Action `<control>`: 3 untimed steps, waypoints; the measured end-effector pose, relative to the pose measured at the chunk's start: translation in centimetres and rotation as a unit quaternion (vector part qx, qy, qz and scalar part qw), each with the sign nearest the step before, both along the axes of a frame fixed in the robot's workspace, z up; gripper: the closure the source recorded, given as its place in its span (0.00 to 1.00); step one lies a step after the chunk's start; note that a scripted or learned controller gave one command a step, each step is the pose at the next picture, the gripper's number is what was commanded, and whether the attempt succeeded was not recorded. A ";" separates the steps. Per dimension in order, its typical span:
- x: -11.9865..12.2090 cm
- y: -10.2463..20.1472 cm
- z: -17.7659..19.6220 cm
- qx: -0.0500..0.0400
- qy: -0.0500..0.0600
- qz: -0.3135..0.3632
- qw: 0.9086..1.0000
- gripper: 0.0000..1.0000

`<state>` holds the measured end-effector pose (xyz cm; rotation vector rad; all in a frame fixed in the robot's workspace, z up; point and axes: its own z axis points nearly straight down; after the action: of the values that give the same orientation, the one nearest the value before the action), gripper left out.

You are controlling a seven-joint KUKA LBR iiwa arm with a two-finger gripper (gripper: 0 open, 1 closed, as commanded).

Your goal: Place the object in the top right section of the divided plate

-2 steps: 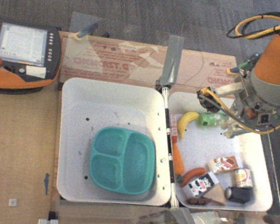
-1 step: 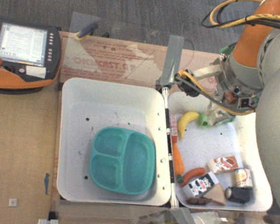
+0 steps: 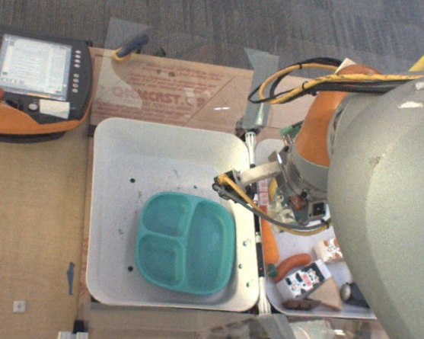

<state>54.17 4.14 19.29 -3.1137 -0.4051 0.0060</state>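
A smooth teal divided plate (image 3: 185,243) lies in the left white bin (image 3: 122,154); claw (image 3: 276,200) state possibly hidden, cannot tell.

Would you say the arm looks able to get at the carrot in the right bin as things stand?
Probably yes. The carrot lies along the right bin's left wall, just below the wrist, with nothing lying on it. That wall and the red piece beside it may crowd a grasp.

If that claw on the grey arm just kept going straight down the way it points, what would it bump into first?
Probably the carrot in the right bin, or the bin's wall beside it. The gripper hangs over the strip where the two bins meet, but depth is hard to judge from this slanted view, so that is a guess.
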 end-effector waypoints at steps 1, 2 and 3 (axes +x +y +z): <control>-6.3 4.6 -0.9 0.000 0.000 -0.003 1.000 1.00; -6.3 4.4 0.0 0.000 0.001 -0.005 1.000 1.00; -6.2 4.4 0.9 0.001 0.001 -0.006 1.000 1.00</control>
<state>47.99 8.54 20.20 -3.1144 -0.3874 0.0095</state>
